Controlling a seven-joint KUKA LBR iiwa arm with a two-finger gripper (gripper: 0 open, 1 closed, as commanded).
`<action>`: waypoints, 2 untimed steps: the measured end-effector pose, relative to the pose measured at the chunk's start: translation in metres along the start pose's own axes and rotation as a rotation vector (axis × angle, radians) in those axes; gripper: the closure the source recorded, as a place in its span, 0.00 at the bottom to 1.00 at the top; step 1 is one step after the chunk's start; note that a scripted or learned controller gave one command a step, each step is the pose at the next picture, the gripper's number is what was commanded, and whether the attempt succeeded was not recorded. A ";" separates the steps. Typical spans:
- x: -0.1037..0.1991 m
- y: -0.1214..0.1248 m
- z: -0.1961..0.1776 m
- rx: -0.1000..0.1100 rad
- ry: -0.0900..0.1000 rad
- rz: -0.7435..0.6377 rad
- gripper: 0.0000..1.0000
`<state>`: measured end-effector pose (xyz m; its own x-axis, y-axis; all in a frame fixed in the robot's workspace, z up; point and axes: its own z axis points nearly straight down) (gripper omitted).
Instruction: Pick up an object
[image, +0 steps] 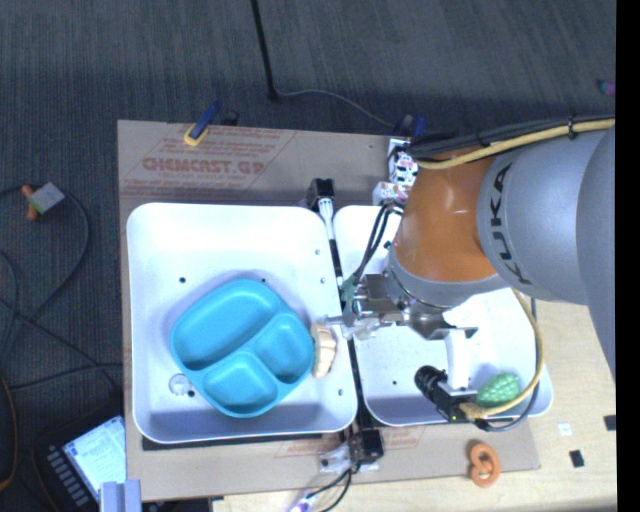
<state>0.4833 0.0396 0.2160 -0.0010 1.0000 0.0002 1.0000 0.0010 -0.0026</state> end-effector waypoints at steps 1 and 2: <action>0.029 0.070 0.032 -0.001 -0.001 0.000 1.00; 0.023 0.060 0.029 0.000 -0.001 0.000 1.00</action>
<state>0.5429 0.0627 0.1864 -0.0007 1.0000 -0.0010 1.0000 0.0006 -0.0025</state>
